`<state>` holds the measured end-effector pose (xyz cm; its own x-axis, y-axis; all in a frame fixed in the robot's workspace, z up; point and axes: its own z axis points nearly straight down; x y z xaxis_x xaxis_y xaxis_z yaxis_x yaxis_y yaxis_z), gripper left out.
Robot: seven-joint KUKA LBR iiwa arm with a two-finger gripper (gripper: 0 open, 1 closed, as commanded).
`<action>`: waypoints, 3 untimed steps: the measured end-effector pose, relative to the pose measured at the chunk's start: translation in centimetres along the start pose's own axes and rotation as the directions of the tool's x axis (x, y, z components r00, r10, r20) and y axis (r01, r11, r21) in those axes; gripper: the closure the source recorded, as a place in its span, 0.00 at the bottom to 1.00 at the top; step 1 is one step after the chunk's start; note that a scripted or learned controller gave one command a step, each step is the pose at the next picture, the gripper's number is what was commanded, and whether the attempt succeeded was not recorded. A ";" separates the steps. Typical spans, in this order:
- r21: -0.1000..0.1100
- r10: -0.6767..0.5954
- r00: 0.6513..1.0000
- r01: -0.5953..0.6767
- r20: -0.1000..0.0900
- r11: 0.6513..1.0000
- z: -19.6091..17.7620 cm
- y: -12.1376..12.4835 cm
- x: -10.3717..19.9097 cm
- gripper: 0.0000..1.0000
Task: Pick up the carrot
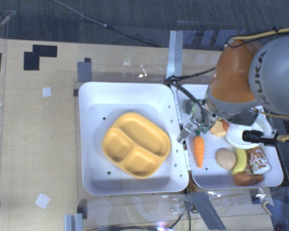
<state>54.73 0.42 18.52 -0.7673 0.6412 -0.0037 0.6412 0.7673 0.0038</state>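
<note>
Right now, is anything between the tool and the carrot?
Nothing: in the camera view the tool sits directly above the carrot top, with no object between.

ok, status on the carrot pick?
Gripper low over the right bin, just above the carrot's top. Carrot lying flat, not gripped. Potato and banana beside it, apart.

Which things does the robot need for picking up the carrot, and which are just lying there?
Needed for the job:
- carrot, in the right bin
- the robot's hand, just above the carrot's top

Just lying about:
- yellow divided plate in the left bin
- banana
- tan egg-shaped thing
- small brown and white packet
</note>
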 end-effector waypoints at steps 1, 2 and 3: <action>0.000 0.164 0.986 -0.164 -0.001 0.986 0.1 1.0 3.0 0.00; 0.002 0.361 0.933 -0.361 0.000 0.933 0.0 -6.4 2.4 0.00; 0.000 0.426 0.905 -0.426 0.001 0.905 0.0 -3.7 -1.3 0.00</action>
<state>53.36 -3.25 18.49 -0.4214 0.9069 -0.0030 0.9068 0.4214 0.0050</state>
